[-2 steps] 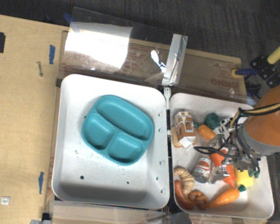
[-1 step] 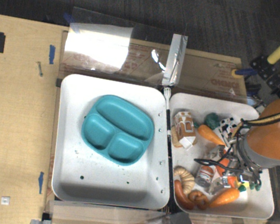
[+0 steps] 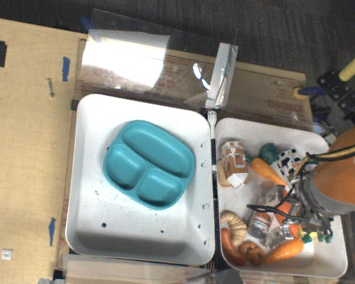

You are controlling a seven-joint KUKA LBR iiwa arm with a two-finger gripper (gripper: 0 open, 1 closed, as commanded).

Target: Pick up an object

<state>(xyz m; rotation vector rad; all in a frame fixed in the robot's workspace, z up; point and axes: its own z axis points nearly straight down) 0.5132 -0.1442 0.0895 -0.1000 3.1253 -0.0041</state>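
Lower right of frame, your gripper [image 3: 281,213] hovers over toys; its grip state I cannot tell. Orange carrot [image 3: 286,249] (light, rigid, slick) — pinch mid-body.

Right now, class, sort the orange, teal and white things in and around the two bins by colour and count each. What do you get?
Orange: 2, both carrots, one and another
Teal: 2, the tray and a small toy
White: 2, the left bin and the right bin
Total: 6
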